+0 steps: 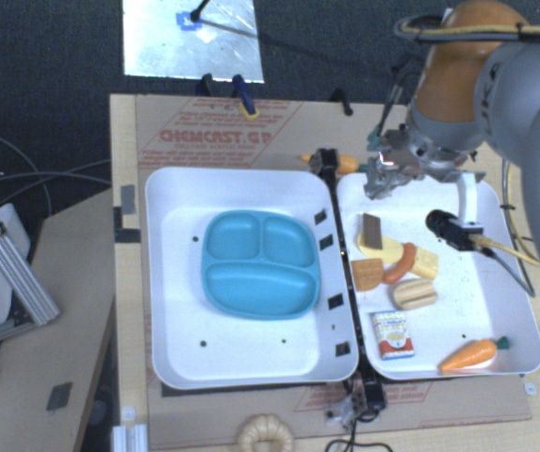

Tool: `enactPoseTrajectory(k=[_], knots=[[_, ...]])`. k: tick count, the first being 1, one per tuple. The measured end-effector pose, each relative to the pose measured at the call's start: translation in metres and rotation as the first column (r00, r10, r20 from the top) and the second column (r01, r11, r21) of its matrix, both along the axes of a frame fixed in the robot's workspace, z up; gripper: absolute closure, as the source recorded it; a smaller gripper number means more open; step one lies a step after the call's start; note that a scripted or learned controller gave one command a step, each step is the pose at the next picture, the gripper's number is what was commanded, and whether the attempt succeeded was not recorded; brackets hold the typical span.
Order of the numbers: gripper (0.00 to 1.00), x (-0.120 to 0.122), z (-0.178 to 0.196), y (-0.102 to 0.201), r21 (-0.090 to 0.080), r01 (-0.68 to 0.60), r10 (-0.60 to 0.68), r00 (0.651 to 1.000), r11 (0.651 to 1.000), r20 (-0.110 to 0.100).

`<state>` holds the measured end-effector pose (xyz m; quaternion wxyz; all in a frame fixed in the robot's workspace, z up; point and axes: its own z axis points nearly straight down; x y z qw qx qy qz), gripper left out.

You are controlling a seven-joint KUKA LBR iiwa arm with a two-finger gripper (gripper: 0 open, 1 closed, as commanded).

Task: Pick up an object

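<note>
My gripper [383, 179] hangs over the far left part of the right bin [515, 309], a little above and behind the toy food. Below it lie a brown block [371, 229] on a yellow cheese slice [388, 250], a square cracker [367, 273], a red sausage [400, 264] and a yellow cheese cube [426, 264]. Nearer the front are a hot dog bun [414, 294], a small printed box [393, 334] and a carrot [470, 354]. Nothing shows in the gripper.
The left bin [171, 281] holds a blue divided plate [258, 262]. An orange item [346, 165] sits behind the bins by the divider. A beige ring [268, 433] lies on the bench in front. The arm covers the right bin's far right corner.
</note>
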<state>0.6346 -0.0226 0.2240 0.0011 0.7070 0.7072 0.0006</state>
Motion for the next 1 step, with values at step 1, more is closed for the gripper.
enactPoseTrajectory(k=[1], knots=[[1.00,-0.0003,0.0061,0.0196,0.001,-0.006,0.006,1.000,1.000,0.000]])
